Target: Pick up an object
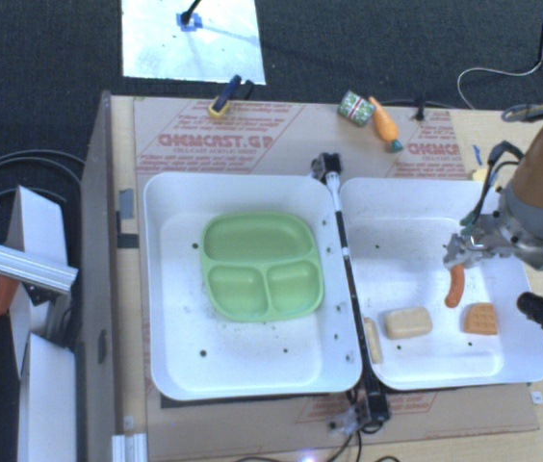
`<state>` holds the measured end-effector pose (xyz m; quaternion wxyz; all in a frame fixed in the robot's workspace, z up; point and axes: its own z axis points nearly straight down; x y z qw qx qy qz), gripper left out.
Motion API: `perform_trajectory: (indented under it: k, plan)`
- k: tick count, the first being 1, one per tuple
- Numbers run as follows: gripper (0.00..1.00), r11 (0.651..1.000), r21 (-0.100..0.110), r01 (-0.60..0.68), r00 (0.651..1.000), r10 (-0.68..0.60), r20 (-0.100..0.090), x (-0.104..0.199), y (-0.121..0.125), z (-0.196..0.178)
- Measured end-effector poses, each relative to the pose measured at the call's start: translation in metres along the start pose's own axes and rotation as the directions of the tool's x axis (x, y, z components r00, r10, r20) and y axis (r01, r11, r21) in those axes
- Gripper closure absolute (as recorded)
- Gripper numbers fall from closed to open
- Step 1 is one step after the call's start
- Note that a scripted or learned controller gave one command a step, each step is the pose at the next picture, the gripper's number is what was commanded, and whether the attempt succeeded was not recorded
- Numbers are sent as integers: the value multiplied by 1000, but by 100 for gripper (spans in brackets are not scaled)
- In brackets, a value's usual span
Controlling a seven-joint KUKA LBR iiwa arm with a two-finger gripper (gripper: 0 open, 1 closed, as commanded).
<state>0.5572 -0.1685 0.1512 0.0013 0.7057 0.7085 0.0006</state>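
KUKA arm's gripper (460, 254) hangs over right bin (387, 210) w/ orange sausage (455, 286) dangling upright, top end apparently pinched between closed fingers. Bread roll (407, 322) & waffle (480, 319) lie nearby; green tray (257, 265) sits in left bin (170, 258).

two white bins (252, 383), one green tray (260, 264), four food pieces (407, 322).

Gripper (460, 256) above orange sausage (455, 287) (right bin (416, 205)).

Even, bright overhead light on my bench (281, 128); white bins (252, 364) look slightly washed out. Shadows soft. Overall a bit soft, probably low resolution.
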Motion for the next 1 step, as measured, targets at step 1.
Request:
perform_trajectory:
  k: [1]
  plan:
    - [100, 1000, 0, 2, 1000, -2, -3, 105, 36, -34]
